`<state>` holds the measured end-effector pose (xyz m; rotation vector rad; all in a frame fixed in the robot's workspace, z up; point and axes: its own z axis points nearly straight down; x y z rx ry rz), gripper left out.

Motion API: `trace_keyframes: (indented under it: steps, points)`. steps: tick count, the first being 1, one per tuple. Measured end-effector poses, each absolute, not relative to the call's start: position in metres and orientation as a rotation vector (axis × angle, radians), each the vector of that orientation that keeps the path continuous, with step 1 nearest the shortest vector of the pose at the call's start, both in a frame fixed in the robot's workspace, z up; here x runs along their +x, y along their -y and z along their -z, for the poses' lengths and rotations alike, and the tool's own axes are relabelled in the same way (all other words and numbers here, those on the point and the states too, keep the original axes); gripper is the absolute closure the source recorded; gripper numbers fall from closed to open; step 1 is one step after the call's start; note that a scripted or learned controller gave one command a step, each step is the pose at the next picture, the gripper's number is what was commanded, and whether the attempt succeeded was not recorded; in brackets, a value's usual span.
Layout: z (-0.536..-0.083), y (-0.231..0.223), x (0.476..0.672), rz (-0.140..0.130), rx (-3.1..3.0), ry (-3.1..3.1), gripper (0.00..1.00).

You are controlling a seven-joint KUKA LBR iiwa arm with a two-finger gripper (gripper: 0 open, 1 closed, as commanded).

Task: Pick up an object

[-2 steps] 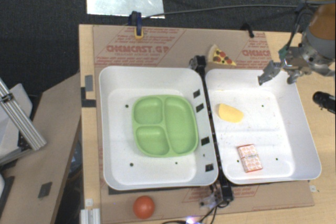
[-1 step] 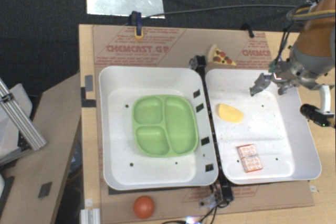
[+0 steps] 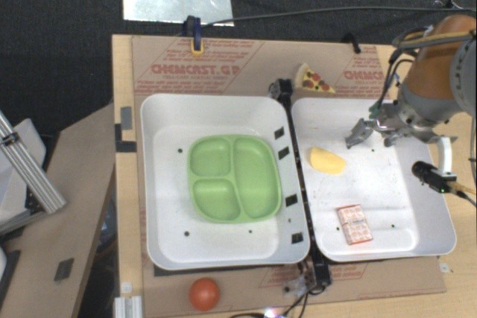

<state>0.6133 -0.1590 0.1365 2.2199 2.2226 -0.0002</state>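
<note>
Hovering over the right bin [image 3: 440,234], the pincer [image 3: 361,135] sits open, empty, near the yellow piece [image 3: 327,161].

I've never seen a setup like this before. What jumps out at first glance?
The bright green divided tray lying in the middle of the left white bin catches the eye first. In the right bin, a yellow lump lies near the divider and a small pink-patterned packet sits toward the front, while the arm's pincer hangs above the bin's back area. An orange ball rests outside the bins at the front.
</note>
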Motion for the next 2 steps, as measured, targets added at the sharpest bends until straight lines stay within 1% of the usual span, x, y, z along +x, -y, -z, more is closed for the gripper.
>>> trace_keyframes:
  steps: [1, 2]
  points:
    - [-0.085, 0.158, 0.614, 0.000, 2.220, -2.223, 0.00]
    - [-0.098, 0.159, 0.615, -0.004, 2.217, -2.220, 1.00]
